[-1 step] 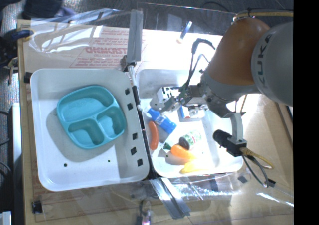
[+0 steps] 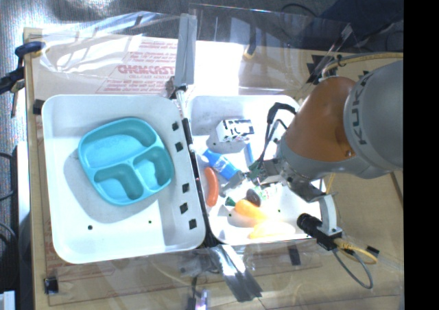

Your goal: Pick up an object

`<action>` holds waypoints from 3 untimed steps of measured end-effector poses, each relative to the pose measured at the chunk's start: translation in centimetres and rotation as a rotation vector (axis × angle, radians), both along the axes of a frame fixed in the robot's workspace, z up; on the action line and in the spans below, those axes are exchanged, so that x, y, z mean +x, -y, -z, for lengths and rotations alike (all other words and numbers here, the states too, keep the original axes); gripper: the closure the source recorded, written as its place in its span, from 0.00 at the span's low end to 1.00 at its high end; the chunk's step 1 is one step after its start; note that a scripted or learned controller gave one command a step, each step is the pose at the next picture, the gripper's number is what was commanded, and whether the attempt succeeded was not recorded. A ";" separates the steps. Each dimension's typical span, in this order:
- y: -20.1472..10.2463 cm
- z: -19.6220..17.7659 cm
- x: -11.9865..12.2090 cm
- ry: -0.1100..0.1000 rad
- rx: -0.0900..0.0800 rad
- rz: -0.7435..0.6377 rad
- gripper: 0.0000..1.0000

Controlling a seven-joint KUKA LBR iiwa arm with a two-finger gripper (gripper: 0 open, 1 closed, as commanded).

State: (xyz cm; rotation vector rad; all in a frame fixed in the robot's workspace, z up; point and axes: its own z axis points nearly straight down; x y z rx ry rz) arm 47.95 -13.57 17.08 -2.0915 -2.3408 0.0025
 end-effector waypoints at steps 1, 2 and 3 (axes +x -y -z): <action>-0.3 7.9 3.9 0.000 0.000 0.200 0.00; -0.3 6.9 3.9 -0.001 0.000 0.194 1.00; -6.0 -2.1 6.0 0.002 0.000 0.151 1.00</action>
